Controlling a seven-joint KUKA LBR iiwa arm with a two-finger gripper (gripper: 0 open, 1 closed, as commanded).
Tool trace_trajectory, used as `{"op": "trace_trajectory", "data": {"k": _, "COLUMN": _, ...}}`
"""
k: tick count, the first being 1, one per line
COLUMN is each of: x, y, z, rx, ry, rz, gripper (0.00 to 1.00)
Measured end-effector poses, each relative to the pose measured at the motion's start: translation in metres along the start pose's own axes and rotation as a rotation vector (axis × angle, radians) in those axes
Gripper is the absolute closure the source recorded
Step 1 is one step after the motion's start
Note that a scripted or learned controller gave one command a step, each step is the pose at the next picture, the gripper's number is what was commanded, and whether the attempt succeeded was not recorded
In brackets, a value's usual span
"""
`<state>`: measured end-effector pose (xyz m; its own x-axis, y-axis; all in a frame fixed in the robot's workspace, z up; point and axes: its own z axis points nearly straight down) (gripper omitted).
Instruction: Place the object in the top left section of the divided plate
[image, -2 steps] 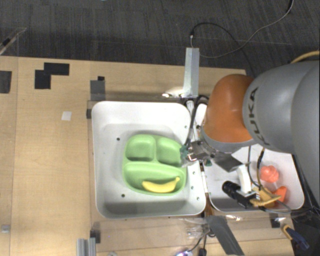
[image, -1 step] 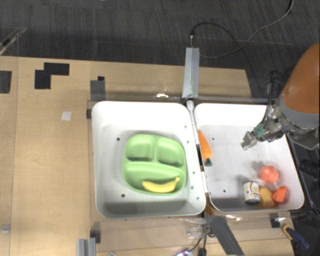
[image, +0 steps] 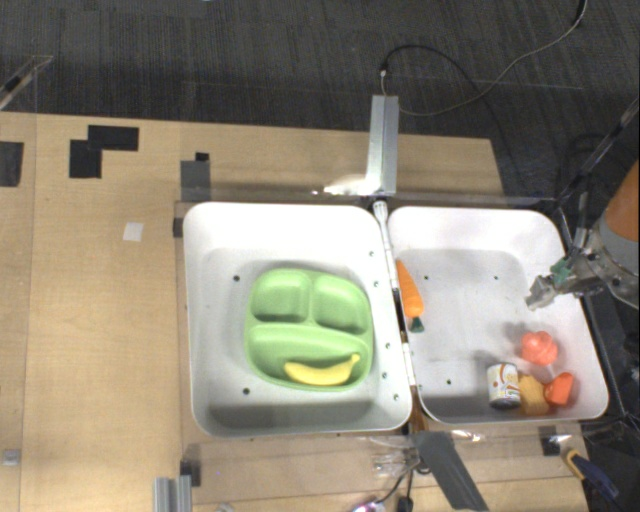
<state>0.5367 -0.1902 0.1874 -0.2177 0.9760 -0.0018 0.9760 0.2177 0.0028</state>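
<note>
My pincer (image: 543, 290), finger state indeterminate, hovers at the right bin's (image: 470, 225) right rim, above the pink fruit (image: 540, 347), open floor toward the carrot (image: 409, 291).

Two white bins (image: 215, 300) sit side by side on the bench. The left one holds one green divided plate (image: 310, 325) with one banana (image: 322, 372) on it. The right bin holds one carrot (image: 409, 292), one small can (image: 503, 385) and three small orange or yellowish items (image: 545, 370).
</note>
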Motion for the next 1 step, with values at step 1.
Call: {"op": "trace_trajectory", "data": {"k": 1, "x": -0.0047, "y": -0.0508, "z": -0.0104, "rx": -0.002, "ry": -0.001, "rz": 0.020, "gripper": 1.00}}
